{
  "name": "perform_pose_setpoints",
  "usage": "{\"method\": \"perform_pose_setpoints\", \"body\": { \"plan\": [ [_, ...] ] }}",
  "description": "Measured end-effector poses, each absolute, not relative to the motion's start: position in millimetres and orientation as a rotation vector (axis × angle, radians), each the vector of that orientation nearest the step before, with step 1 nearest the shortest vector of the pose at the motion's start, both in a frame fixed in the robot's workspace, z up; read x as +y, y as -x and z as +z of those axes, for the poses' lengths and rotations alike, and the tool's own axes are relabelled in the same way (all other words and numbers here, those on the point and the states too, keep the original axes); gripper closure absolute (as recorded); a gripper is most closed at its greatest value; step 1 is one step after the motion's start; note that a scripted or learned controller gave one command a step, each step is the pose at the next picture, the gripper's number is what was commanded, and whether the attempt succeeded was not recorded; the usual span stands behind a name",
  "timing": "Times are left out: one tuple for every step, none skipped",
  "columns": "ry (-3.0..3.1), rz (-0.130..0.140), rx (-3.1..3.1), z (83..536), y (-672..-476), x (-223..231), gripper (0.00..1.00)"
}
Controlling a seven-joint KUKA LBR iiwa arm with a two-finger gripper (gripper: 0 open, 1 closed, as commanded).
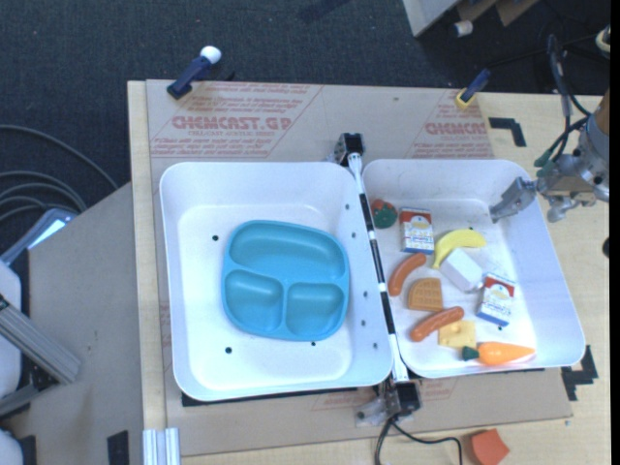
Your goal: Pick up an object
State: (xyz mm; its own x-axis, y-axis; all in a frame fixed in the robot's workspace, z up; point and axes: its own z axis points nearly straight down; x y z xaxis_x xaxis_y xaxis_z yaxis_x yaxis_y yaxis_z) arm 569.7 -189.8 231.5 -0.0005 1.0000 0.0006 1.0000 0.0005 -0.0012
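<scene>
Toy foods (pixel 455 294) lie scattered in the right bin (pixel 567 303); perhaps plastic.

Toys (pixel 449 284) crowd the right bin (pixel 552 260) (far corner bare).

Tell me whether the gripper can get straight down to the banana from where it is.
Probably yes. The gripper hangs over the right bin's far corner, and the banana lies uncovered nearby, though a white block touches its near side.

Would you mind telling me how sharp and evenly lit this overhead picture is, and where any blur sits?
Camera view: lighting is soft and even, with faint shadows inside the bins; the blue tray and carrot look fairly crisp, whereas the gripper at the right bin's rim is smeared and soft.
</scene>
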Motion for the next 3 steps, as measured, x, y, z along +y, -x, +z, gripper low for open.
{"method": "perform_pose_setpoints", "body": {
  "plan": [
    [2.219,0.001,-2.221,102.4,-590.1,-171.7,0.0],
    [2.221,-0.001,-2.222,113.1,-590.9,-172.2,1.0],
    [2.221,-0.001,-2.221,113.0,-590.8,-172.2,0.0]
  ]
}}
